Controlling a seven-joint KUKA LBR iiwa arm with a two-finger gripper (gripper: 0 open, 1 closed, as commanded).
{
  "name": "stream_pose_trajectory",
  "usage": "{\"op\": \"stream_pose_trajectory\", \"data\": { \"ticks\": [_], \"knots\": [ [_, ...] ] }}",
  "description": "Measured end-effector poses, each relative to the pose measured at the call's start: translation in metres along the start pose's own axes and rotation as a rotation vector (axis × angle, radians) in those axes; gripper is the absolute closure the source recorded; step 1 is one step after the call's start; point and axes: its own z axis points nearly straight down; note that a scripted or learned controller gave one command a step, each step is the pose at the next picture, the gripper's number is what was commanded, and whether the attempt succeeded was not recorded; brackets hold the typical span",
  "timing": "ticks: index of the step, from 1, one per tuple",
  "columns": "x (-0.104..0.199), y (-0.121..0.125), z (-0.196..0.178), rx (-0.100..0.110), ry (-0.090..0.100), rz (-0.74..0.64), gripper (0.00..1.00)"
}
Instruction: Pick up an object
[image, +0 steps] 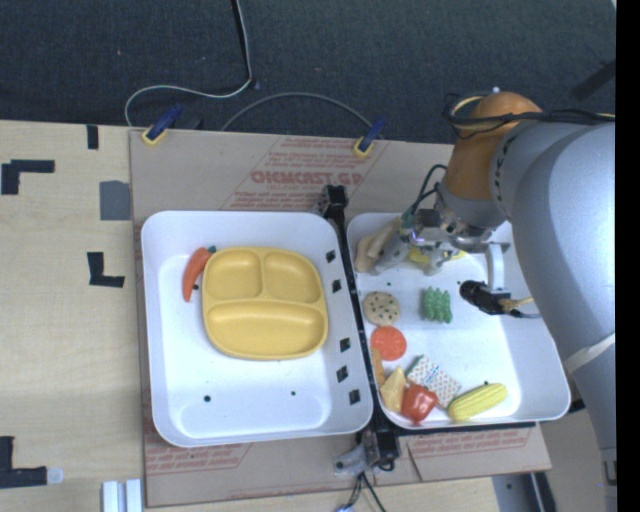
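1. Two white bins are sitting side by side on the bench; the left bin (170, 400) is carrying a yellow divided plate (265, 302) with an orange carrot (194, 272) lying just beside the plate's left rim.
2. The gripper (432, 243) is hanging over the far end of the right bin (530, 370), under the arm's orange band (478, 150).
3. A tan, bread-like piece (374, 248) is lying just to the left of the gripper, leaning against the bin's far left corner; whether the gripper is touching it cannot be told.
4. How far the gripper is standing apart, and whether it is grasping anything, cannot be told from this view.
5. That piece is looking pale beige, elongated and slightly tilted.
6. Nearer the camera, a round cookie (381, 307), a green ridged item (436, 305), a red-orange disc (389, 343), a checkered wafer (433, 377), a red pepper (418, 403) and a yellow corn cob (478, 400) are lying apart from the gripper.
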Motion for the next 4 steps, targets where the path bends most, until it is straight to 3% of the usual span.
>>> {"op": "stream_pose_trajectory", "data": {
  "ticks": [1, 2, 3, 4],
  "knots": [
    [-0.015, 0.001, 0.000, -0.001, 0.007, -0.001, 0.00],
    [-0.046, -0.068, -0.002, -0.037, -0.006, -0.001, 0.00],
    [-0.043, -0.065, -0.012, -0.041, -0.005, -0.004, 1.00],
    [0.018, -0.062, -0.094, -0.041, -0.003, -0.011, 1.00]
  ]
}}
